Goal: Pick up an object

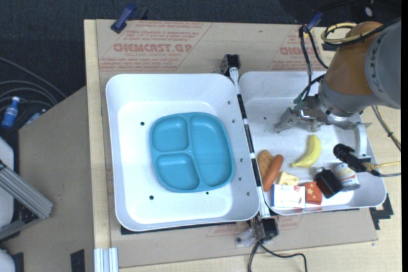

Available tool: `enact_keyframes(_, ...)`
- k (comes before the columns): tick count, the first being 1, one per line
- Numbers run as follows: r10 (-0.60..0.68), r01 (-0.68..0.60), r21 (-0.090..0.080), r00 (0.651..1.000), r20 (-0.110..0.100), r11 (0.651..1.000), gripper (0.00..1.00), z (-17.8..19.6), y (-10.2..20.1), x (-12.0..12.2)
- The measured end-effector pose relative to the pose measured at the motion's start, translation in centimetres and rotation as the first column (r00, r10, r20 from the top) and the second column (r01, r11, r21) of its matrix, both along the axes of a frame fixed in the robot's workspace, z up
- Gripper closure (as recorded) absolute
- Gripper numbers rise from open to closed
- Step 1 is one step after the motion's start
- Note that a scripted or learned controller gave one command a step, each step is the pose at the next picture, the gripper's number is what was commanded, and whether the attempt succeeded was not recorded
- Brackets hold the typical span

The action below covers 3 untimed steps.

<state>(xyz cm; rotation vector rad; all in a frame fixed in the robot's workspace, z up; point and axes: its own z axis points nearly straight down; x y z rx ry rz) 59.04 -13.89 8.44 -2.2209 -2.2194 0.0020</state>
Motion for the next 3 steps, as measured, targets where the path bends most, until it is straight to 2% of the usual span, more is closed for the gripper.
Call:
enact_keyframes(1,0.002,-0.002,-0.001,1.000,0.003,1.000,0.00,0.1,-1.0,7.3)
enact_keyframes(2,0.002,-0.002,0.001,1.000,0.002,1.000,0.00,0.1,1.7,7.6)
enact_keyframes(3,-0.001,0.001,0.000,1.000,0.000,1.000,0.00,0.0,-0.9,-0.7)
